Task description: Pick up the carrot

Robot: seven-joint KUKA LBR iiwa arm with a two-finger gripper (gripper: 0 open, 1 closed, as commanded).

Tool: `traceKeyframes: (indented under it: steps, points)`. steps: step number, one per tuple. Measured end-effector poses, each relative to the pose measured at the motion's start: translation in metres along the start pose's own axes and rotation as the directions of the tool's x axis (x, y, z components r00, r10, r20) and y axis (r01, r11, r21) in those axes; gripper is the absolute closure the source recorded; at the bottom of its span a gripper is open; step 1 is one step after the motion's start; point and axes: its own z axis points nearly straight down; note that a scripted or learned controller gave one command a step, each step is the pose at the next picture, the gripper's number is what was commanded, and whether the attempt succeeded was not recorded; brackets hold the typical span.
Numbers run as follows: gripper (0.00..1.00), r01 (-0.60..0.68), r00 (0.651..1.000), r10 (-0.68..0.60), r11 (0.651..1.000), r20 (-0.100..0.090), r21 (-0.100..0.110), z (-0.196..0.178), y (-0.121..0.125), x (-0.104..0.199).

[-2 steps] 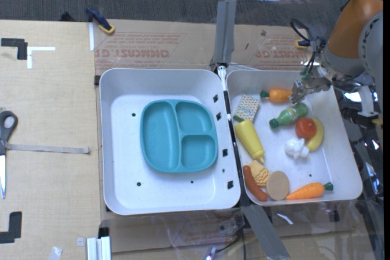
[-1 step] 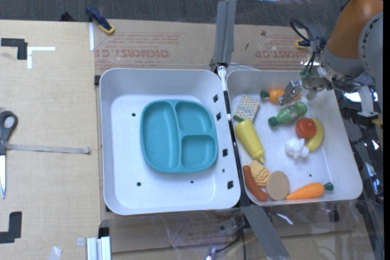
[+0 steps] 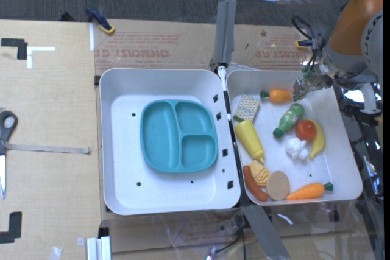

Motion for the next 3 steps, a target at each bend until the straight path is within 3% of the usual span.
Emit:
traceKeyframes:
  steps: [1,2,3]
  points:
    - [0.0,0.0,1.0,0.0,1.0,-0.001,0.0,0.0,0.0,0.0]
    - [0.0,-0.288,0.957,0.288,0.958,-0.017,0.015,0.018,-0.004,-0.018]
    - [0.0,-0.534,0.845,0.534,0.845,-0.005,0.03,0.02,-0.006,-0.004]
